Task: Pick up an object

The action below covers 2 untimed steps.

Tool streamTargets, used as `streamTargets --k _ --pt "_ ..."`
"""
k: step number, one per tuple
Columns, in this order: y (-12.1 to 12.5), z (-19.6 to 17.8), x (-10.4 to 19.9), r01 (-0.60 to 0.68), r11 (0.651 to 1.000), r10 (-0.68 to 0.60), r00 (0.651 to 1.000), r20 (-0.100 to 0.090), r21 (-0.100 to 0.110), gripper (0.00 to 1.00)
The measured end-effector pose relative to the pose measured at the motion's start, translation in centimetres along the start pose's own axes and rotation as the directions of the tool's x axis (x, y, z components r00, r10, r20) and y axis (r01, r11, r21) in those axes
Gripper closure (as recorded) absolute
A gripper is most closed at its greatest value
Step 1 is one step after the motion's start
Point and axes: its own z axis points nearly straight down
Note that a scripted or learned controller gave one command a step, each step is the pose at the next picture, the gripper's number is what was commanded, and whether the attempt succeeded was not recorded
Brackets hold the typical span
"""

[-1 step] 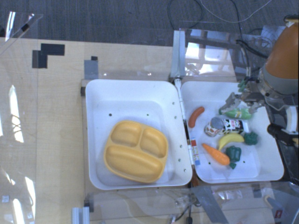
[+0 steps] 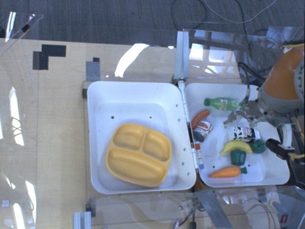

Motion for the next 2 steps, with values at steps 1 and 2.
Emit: streamTargets --k 1,2 --pt "8.4 4.3 -2.6 0.125 0.992 -0.125 0.992 -0.010 0.035 0.00" --pt "8.7 3.1 -2.7 0.263 0.965 -0.263 0.965 -0.006 0.016 0.00"
